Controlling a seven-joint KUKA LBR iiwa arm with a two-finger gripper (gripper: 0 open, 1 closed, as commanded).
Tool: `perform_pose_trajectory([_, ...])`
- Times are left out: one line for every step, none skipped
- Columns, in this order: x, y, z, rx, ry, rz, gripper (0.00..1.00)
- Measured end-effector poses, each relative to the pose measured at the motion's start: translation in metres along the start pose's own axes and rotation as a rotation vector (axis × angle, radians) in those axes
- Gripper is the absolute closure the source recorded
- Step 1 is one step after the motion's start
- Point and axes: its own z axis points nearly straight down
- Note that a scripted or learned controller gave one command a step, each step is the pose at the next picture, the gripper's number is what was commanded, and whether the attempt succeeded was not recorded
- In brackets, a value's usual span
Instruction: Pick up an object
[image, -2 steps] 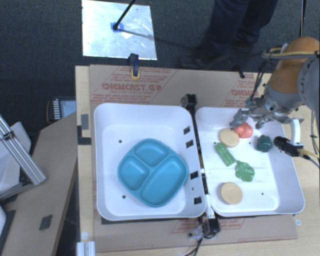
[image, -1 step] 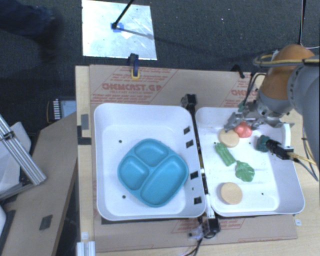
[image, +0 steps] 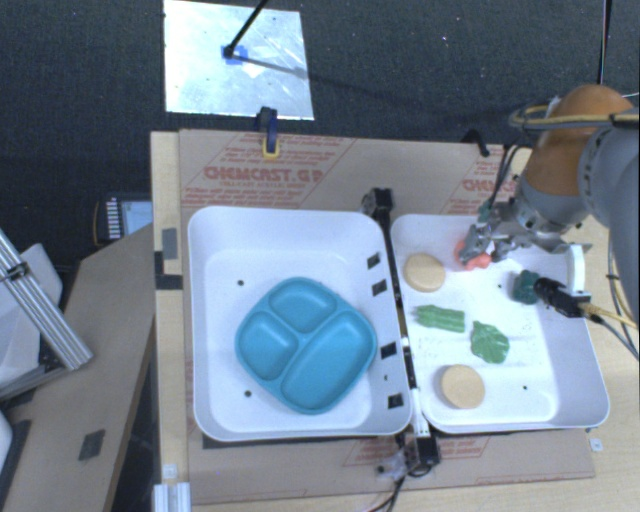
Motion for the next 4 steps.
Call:
perform_pose_trajectory([-0.009,0.002,-0.059,-0.005,-0.001,0.003,1.00])
perform_pose_trajectory([-0.011,0.001,-0.104,-0.005,-0.001,0.002,1.00])
perform_pose_trajectory([-0.011,0.012,-0.162,-0.007,-0.002,0.000,1.00])
perform_pose_trajectory([0.038,0.000,-0.142,0.002,0.002,-0.003,1.00])
